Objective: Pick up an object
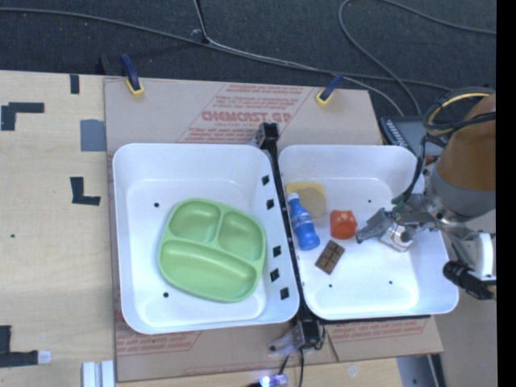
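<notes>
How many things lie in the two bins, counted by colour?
Green: 1, the divided plate in the left bin
Blue: 1, the bottle in the right bin
Red: 1, the small block
Brown: 1, the flat bar
Yellow: 1, the rounded piece
Total: 5

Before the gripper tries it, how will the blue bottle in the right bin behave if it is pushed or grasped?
The blue bottle lies on its side, so a sideways push would probably roll it. Its rounded body looks smooth, so it may slip from a pinch. It lies beside the yellow object and near the bin's left wall, which could crowd the gripper.
</notes>
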Robot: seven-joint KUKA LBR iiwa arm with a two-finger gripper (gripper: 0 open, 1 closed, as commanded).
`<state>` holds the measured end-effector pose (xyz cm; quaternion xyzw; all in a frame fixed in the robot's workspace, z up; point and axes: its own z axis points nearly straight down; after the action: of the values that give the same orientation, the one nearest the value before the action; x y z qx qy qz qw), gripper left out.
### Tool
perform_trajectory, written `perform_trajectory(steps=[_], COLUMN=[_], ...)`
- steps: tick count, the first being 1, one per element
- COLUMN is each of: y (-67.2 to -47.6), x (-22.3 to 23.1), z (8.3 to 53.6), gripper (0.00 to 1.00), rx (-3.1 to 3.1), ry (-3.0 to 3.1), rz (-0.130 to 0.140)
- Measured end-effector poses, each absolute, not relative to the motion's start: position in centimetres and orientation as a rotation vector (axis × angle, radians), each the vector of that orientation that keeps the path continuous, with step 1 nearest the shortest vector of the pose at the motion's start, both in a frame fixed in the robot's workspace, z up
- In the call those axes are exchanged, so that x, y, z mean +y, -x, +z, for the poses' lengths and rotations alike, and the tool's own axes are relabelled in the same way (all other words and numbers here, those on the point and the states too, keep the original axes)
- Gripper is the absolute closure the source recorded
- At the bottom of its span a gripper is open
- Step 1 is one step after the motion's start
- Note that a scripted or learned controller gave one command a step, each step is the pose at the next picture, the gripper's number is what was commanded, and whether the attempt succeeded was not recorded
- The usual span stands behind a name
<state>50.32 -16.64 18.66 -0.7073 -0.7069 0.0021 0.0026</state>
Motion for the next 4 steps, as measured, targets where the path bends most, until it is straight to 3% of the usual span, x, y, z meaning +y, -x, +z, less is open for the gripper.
perform_trajectory(steps=[2, 3, 4], y=[-50.5, -50.5, -50.7], x=[-17.1, -17.0, -17.2], z=[8.9, 10.1, 14.4], gripper=[0.00, 1.00, 1.00], rx=[-2.220, -2.223, -2.224], ry=[2.223, 2.220, 2.222], rz=[0.001, 0.000, -0.001])
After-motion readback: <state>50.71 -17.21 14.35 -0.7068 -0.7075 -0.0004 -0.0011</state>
